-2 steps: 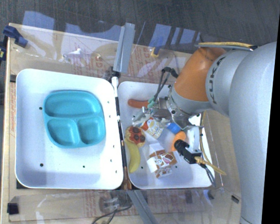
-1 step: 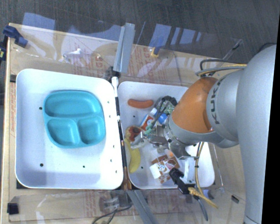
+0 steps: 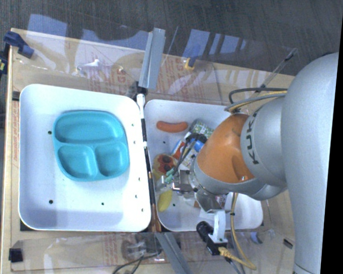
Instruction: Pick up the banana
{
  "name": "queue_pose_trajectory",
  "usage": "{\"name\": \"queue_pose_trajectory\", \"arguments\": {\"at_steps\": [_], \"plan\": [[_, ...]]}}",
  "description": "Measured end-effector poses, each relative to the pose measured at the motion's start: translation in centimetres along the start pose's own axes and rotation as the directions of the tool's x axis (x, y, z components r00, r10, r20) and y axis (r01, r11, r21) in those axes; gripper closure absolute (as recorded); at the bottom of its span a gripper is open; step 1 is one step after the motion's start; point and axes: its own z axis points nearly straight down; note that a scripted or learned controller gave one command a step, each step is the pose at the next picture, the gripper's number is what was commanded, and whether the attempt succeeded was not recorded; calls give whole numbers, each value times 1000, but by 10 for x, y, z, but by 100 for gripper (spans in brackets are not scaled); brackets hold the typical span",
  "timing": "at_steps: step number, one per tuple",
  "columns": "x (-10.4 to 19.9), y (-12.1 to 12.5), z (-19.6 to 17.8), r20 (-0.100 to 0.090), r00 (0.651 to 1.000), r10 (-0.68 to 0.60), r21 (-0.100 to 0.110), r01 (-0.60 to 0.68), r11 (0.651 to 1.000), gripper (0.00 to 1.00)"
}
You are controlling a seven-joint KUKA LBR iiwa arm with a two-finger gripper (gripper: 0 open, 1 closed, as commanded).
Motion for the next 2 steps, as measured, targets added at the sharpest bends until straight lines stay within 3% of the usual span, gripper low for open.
{"name": "queue_pose_trajectory", "arguments": {"at_steps": [1, 2], "plan": [[4, -1, -8, -9, 1000, -12, 10, 12, 1000, 100], [26, 43, -110, -19, 1000, 7, 22, -7, 1000, 100]]}}
